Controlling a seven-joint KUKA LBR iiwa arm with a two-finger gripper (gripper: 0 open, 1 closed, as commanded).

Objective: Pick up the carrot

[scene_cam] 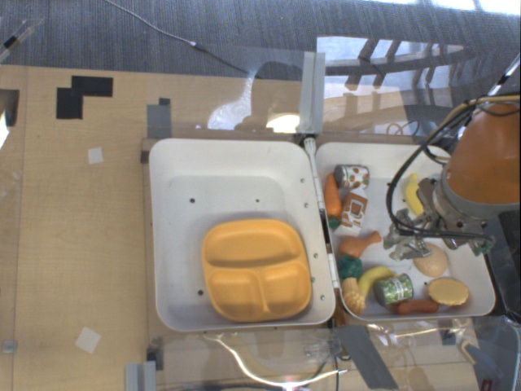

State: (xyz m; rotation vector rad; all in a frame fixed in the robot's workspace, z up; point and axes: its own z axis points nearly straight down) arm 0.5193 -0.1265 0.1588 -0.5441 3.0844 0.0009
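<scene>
carrot [331, 195] beside can [352, 175]; carton [355, 210] touching

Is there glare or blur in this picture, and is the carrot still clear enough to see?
In the camera view, bright glare sits behind the left bin, with reflections on a clear panel above the right bin. The carrot by the divider is evenly lit and fairly sharp. The claw is dark and cluttered, so its details are hard to read.
</scene>
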